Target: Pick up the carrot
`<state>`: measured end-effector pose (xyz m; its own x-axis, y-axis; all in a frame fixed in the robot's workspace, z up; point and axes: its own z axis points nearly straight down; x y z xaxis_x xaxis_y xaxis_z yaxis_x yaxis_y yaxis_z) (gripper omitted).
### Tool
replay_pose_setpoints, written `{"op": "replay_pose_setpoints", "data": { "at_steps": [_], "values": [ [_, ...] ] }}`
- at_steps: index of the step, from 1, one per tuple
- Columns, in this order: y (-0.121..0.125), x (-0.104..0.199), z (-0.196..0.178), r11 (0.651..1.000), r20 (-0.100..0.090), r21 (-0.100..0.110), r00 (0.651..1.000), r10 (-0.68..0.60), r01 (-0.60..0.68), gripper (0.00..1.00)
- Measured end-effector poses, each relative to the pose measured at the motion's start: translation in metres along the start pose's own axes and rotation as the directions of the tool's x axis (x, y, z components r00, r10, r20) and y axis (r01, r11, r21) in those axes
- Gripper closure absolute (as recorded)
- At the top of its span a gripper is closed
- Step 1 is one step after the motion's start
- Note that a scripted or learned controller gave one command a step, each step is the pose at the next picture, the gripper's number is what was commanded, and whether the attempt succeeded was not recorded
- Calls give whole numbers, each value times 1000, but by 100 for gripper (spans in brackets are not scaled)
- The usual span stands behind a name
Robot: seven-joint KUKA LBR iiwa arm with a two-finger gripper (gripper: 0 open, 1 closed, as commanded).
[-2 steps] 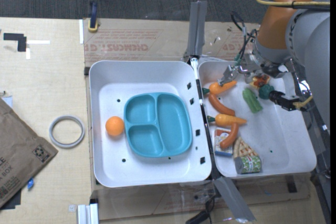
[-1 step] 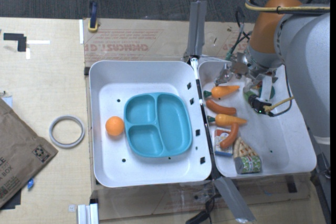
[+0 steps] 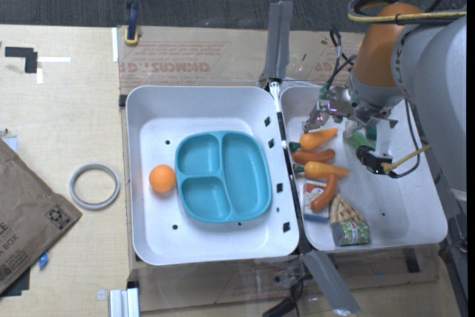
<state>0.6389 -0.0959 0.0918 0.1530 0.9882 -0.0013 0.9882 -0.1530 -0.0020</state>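
Several orange carrots lie in the left half of the right bin (image 3: pixel 415 211): one carrot (image 3: pixel 318 139) at the top, a second (image 3: pixel 313 156) under it, a third (image 3: pixel 326 170) lower, and a fourth (image 3: pixel 323 194) tilted toward the front. My gripper (image 3: pixel 325 115) hangs at the bin's back left, just behind and above the top carrot. Whether it touches that carrot is not clear. The grey arm with its orange band (image 3: pixel 378 48) reaches in from the right.
The right bin also holds a green item (image 3: pixel 361 137), a small box (image 3: pixel 315 208) and a green-grey packet (image 3: pixel 349 225). In the left bin (image 3: pixel 148 234) sit a blue divided tray (image 3: pixel 223 176) and an orange ball (image 3: pixel 162 178). A grey ring (image 3: pixel 94 185) and cardboard (image 3: pixel 22 211) lie on the bench.
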Motion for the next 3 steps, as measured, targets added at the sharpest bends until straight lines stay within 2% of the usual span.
{"op": "replay_pose_setpoints", "data": {
  "at_steps": [1, 2, 3],
  "values": [
    [0, -1, -9, 1000, 1, 0, 1000, -1, 1, 100],
    [-10, 32, -99, 971, 0, 0, 971, 240, -240, 100],
    [-2, -7, -67, 847, 1, 2, 847, 532, -532, 100]
  ]
}}
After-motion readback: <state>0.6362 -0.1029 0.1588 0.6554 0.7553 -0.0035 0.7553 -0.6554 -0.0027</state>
